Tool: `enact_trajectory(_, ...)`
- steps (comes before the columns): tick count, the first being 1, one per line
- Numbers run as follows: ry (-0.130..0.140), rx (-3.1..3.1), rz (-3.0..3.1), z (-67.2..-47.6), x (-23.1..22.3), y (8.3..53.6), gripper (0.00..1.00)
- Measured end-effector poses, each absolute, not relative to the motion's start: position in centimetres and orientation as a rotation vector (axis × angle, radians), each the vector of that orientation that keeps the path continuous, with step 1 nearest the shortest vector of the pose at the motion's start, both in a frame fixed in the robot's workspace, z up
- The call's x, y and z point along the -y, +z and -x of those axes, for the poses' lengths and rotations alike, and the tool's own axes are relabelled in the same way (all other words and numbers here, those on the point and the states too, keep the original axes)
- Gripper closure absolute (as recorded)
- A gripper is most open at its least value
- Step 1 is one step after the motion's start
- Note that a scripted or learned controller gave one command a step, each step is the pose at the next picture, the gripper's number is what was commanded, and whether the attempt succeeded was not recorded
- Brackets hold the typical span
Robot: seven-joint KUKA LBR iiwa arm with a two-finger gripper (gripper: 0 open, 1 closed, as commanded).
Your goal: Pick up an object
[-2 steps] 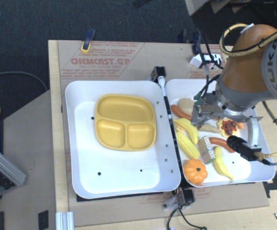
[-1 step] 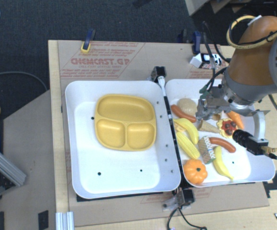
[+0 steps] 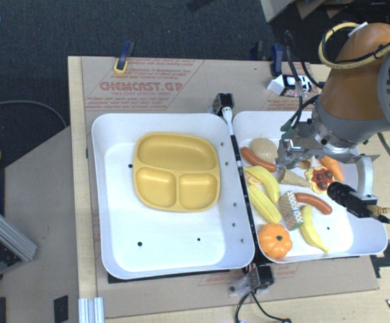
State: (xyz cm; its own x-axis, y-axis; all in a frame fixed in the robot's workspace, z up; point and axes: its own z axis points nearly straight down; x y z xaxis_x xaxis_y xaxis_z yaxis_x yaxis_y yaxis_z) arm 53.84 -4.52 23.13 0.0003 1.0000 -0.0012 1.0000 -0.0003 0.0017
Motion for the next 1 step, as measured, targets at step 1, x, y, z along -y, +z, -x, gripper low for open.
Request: enact_trajectory(1,-0.003,-2.222,-2.224,-52.37,4.69,22.94,1.00)
